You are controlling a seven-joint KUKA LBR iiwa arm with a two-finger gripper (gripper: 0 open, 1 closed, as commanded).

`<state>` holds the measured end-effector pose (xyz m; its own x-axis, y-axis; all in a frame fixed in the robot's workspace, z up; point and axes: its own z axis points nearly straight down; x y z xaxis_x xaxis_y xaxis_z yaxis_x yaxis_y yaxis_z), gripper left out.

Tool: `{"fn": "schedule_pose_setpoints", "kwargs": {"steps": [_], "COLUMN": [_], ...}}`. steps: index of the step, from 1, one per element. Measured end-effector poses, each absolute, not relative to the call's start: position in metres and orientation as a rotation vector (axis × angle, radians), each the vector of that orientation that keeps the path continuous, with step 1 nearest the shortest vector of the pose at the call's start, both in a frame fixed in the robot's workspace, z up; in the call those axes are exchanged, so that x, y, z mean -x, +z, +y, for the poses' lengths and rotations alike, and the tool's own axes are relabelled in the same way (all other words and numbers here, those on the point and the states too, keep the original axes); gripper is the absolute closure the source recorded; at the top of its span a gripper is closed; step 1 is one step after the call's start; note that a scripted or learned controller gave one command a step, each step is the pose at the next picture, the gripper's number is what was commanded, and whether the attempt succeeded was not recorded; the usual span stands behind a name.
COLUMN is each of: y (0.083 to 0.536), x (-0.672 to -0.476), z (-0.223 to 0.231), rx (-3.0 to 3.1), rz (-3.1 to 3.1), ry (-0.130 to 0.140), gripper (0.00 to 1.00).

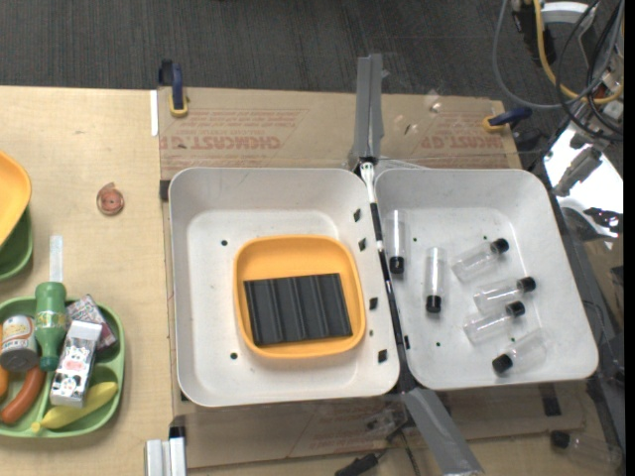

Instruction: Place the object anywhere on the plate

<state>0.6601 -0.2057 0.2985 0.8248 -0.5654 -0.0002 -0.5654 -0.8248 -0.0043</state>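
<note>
An orange square plate lies in the middle of the left white bin. A dark grey ribbed slab rests flat on the plate and covers most of its floor. In the right white bin lie several clear vials with black caps, among them one by the divider, one beside it and one near the front edge.
On the wooden bench to the left stand a green tray of toy food and a yellow bowl, with a small pink disc nearby. Cables and metal parts crowd the upper right. Cardboard lies behind the bins.
</note>
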Motion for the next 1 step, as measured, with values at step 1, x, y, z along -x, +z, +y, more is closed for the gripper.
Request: {"fn": "schedule_pose_setpoints", "kwargs": {"steps": [1], "y": [0.2572], "x": [-0.66], "z": [-0.2192], "rx": [3.122], "rz": [0.31], "ry": [-0.003], "gripper": [0.0]}}
